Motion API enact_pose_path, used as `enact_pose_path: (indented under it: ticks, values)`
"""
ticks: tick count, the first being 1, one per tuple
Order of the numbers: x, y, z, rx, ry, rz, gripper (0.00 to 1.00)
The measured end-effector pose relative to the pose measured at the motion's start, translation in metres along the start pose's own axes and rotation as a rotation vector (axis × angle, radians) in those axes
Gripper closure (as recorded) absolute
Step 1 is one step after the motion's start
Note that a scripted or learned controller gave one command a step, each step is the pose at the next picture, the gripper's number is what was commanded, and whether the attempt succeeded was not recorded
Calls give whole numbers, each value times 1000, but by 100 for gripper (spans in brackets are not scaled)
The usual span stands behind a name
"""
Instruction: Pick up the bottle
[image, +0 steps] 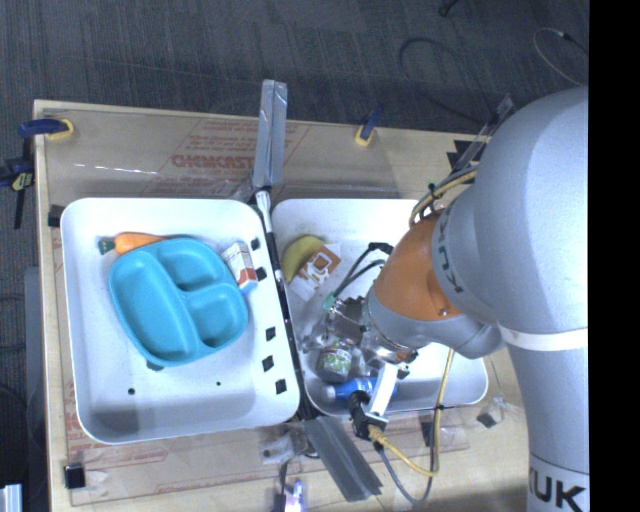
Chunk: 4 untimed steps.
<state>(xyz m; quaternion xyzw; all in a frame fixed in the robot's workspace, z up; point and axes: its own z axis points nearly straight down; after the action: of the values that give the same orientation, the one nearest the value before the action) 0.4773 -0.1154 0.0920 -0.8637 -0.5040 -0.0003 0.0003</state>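
- Gripper (341, 343) hangs low in the right bin (470, 385), at about 7 o'clock of that bin's middle, below the orange band of the arm (430, 280). Metal parts and cables crowd it, so I cannot tell whether it is released or clenched, and nothing can be seen held in it.
- Carrot (135, 241) lies at 11 o'clock in the left bin (110, 400), partly tucked under the blue plate (180, 300).
- Bottle (238, 265), which I take to be the small white item with a red label, lies on its side in the left bin. It touches or nearly touches the plate's 2 o'clock edge, near the wall shared by the two bins.
- Its long axis runs roughly from 11 to 5 o'clock.
- From the gripper the bottle lies at about 10 o'clock, across the dividing wall, so the coming move likely calls for lifting over that wall and turning the wrist to close across the bottle's short side.
- Banana (300, 254) and a small card (322, 266) lie at 12 o'clock of the gripper, in the right bin.
- Greenish round item (336, 361) and a blue item (356, 389) sit just beside the gripper at 6 o'clock; what they are is unclear.
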Motion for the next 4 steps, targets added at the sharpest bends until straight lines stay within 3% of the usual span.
enact_pose_path:
  ticks: [1,2,3,4]
  values:
    - [0,1,-9,1,0,-1,100]
    - [48,-28,-99,4,0,-206,100]
    - [48,-28,-99,4,0,-205,0]
    - [4,-4,-33,4,-1,-360,0]
